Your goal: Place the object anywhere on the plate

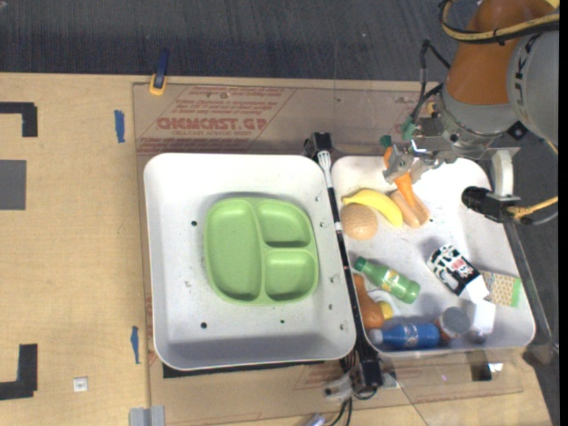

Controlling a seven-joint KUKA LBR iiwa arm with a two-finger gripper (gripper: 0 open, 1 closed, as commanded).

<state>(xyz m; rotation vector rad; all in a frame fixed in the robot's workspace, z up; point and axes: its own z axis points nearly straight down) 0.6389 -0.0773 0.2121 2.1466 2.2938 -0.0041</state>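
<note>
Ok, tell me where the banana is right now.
The banana lies in the right bin, near its far left corner, just above a tan ball and beside the carrot under the gripper.

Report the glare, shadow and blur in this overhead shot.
Camera view: the right bin floor is washed out to near-white glare; the green plate is evenly lit with soft shadows in its compartments; the gripper looks soft, and the carrot beneath it blurs.

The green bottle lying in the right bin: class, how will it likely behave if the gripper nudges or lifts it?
The green bottle lies on its side, so a nudge would probably roll it. Its rounded, smooth-looking body may slip between fingers. Neighbouring items would likely stop it quickly.
</note>
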